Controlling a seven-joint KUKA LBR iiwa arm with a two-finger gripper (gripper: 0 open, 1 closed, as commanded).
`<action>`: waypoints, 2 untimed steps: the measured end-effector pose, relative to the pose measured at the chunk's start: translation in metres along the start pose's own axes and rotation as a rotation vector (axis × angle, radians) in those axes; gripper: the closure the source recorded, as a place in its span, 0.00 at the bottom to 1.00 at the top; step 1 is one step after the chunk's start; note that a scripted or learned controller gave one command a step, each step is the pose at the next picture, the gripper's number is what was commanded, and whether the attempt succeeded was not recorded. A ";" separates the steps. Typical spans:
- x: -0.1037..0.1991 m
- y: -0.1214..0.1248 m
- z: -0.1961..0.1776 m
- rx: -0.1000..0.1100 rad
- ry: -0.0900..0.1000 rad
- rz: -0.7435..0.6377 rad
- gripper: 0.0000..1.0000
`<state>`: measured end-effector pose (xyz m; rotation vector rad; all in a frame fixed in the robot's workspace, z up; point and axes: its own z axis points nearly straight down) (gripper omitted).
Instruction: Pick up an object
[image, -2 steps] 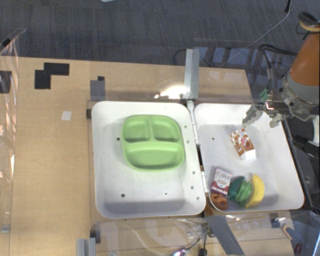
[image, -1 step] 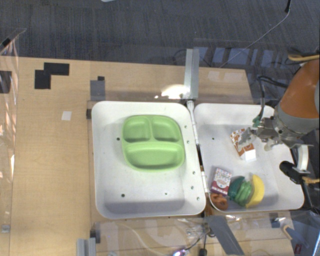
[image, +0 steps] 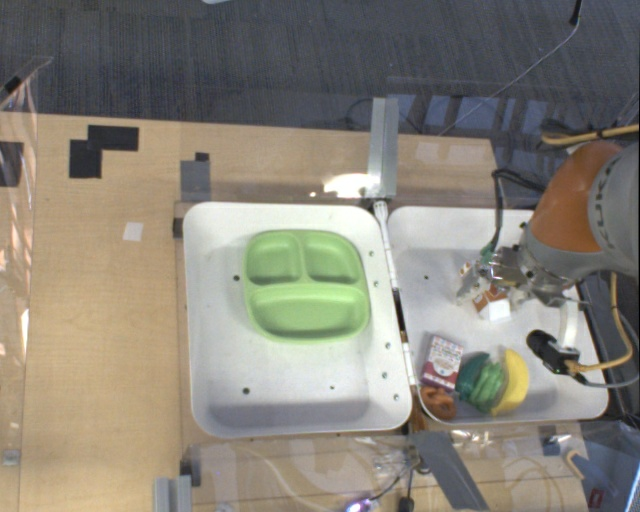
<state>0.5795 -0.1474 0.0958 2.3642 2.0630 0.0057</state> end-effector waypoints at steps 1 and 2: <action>0.001 0.002 -0.012 -0.005 0.001 -0.001 1.00; 0.061 0.035 -0.085 0.001 0.000 0.078 1.00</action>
